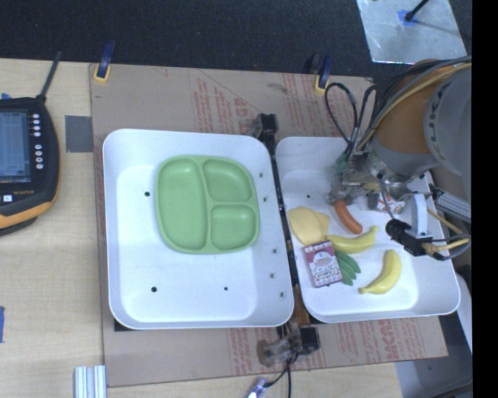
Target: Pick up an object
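- Carrot (347, 216): right bin (436, 301), twelve o'clock of the bananas; judged light, stiff, smooth; grip mid-length
- Gripper (349, 191): just above the carrot; fingers' state cannot be told

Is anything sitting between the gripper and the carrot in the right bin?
Nothing visible. The gripper hangs right over the upper end of the carrot, with bare bin floor around it. The nearest item, a banana, lies just below the carrot's lower end.

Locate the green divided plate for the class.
The green divided plate lies in the left white bin, toward its upper middle, left of the bin holding the bananas.
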Robot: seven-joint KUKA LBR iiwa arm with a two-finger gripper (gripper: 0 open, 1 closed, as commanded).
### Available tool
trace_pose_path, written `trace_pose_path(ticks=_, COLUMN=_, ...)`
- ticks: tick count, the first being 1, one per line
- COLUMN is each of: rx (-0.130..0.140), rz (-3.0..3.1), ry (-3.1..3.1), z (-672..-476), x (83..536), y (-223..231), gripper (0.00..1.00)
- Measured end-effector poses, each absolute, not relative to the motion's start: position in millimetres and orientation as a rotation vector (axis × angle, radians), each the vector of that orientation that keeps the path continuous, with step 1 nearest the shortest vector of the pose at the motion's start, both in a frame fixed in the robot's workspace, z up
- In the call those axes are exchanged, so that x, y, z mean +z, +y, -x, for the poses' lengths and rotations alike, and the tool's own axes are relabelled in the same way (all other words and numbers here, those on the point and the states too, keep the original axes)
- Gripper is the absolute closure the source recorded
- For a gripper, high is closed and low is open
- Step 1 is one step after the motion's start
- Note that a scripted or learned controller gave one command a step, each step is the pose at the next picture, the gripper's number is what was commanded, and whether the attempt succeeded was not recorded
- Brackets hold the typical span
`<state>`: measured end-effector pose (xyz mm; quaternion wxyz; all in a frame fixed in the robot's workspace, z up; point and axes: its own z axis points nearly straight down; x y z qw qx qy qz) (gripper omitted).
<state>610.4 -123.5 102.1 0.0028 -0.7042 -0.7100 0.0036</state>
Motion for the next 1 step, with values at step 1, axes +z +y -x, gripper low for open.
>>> trace_pose_path(ticks=1, rx=0.003, rz=2.214, ry=-2.226, z=-590.4, x=192.5, y=-57.7, gripper=1.0)
